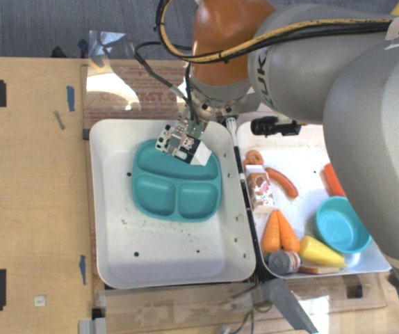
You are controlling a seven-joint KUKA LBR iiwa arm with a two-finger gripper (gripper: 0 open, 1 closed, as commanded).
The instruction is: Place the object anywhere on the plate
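1. The object [201, 156], a small white piece as far as I can tell, sits at the far rim of the teal plate [177, 192], directly under the end effector [182, 142]. Whether it rests on the plate or hangs just above it cannot be made out.
2. The plate is a three-section dish lying in the left bin [116, 207], toward its far side.
3. I cannot tell how the end effector is set, nor whether it has the object; the view is too crowded there.
4. The risk, in my judgement: the object is at the plate's very edge, so a release here could let it tip off the rim into the bin.
5. The arm [338, 82] reaches in from the right, its orange band [227, 30] above the wrist, tool pointing down over the plate's far edge.
6. The right bin [311, 148] holds carrots [280, 232], a sausage [281, 180] and a blue bowl [340, 226].
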